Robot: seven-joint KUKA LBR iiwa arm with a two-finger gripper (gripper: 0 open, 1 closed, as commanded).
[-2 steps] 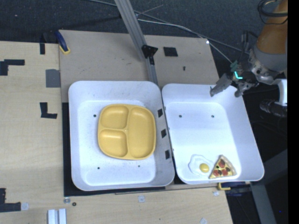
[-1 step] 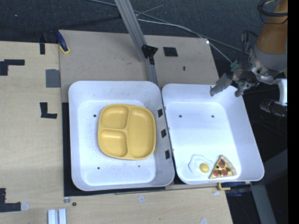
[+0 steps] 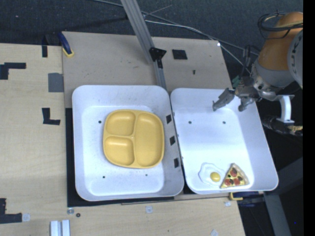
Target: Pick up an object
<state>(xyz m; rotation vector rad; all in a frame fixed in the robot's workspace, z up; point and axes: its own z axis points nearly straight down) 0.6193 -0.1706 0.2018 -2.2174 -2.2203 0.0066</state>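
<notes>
1. Toy egg (image 3: pixel 210 173) and pizza slice (image 3: pixel 234 176) lie side by side at the lower edge of the right bin (image 3: pixel 221 136).
2. Up at the right bin's top right, the gripper (image 3: pixel 232 103) has its fingers spread wide, holding nothing.
3. Yellow plate (image 3: pixel 133 138) sits in the left bin (image 3: pixel 88 132).

- Two white bins (image 3: pixel 78 132) side by side on the bench (image 3: pixel 29 141).
- Slanted grey metal bar (image 3: pixel 140 28) above the bins.
- Blue-and-yellow clamp (image 3: pixel 66 45) at the bench's far left corner.
- Thin cables (image 3: pixel 197 31) trailing over dark floor (image 3: pixel 206 4).
</notes>
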